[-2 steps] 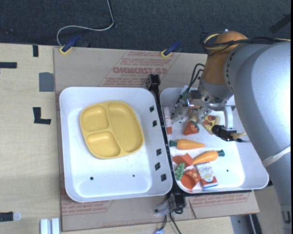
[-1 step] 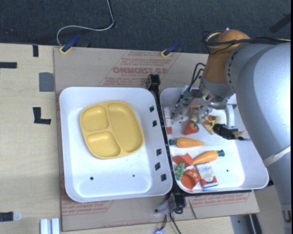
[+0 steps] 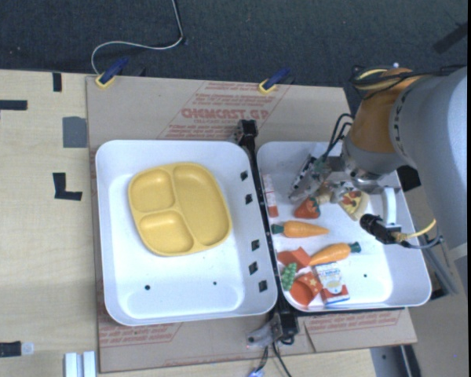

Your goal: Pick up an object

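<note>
red toy piece [image 3: 305,208] lies just under the gripper [image 3: 304,184] in the right bin [image 3: 408,289]; whether it is spread i cannot tell. better to descend straight, clear of the carrot [image 3: 301,228].

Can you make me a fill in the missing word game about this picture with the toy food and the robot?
1. The yellow plate lies in the ____ bin.
2. The plate has ____ compartments.
3. The two carrots lie in the ____ bin.
4. The gripper is over the ____ bin.

Missing words: left; three; right; right
</note>
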